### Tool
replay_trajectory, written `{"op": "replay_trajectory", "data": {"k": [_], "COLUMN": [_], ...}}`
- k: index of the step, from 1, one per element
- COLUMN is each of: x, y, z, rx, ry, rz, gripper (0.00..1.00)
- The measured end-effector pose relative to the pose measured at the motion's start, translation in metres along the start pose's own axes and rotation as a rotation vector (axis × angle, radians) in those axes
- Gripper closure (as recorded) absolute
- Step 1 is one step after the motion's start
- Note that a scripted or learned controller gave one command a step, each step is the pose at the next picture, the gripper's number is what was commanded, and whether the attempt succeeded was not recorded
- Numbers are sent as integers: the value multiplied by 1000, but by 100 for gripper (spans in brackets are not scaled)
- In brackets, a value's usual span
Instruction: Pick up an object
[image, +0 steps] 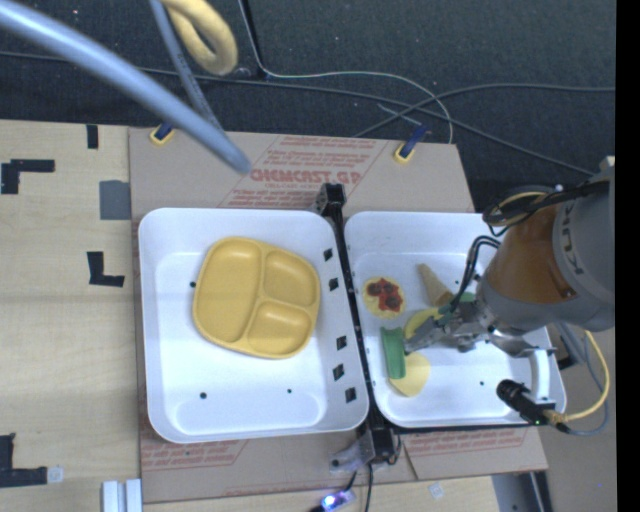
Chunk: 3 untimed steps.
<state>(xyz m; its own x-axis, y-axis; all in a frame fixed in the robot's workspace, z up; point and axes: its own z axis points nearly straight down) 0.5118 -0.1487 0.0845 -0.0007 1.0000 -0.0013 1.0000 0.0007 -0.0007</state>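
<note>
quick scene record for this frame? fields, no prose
left bin: holds a yellow divided plate, three compartments, lying flat
right bin: holds small toy food pieces
items in right bin: round piece with red topping; tan cone-shaped piece; green block; pale yellow flat piece
arm: reaches in from the right, low over the right bin
gripper: at the cluster, just above the green block, over a yellow-green piece
grasp: cannot tell
bench underlay: cardboard sheet with red print
</note>
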Motion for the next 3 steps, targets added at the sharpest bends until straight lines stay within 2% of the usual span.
{"op": "replay_trajectory", "data": {"k": [1,2,3], "x": [0,-4,-7], "y": [1,6,-2], "z": [-11,-55,-102], "rx": [-3,-3,-4], "ry": [-2,1,0], "rz": [0,-1,0], "gripper": [100,100,100]}}
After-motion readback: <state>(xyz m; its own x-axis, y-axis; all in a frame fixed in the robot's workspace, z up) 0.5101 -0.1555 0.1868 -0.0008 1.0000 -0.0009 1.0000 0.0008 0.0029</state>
